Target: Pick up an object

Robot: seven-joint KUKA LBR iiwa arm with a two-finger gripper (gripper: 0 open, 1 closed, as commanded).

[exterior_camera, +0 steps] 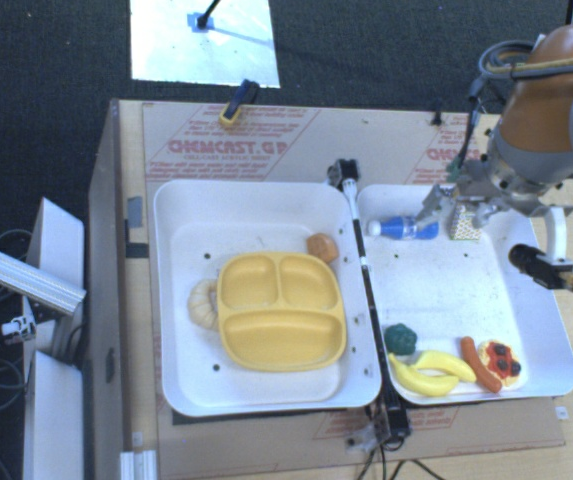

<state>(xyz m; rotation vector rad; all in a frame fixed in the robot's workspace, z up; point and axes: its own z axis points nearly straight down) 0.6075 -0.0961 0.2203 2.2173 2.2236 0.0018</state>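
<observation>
Hovering at the right bin's far edge, the gripper, its spread unclear, has a blue bottle lying crosswise just left.

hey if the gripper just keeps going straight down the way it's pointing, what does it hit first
Probably the blue bottle lying at the far edge of the right bin. The gripper hangs just above that bottle's end, though depth is hard to judge from this slanted view.

Divided plate in left bin; bottle in right bin.
</observation>
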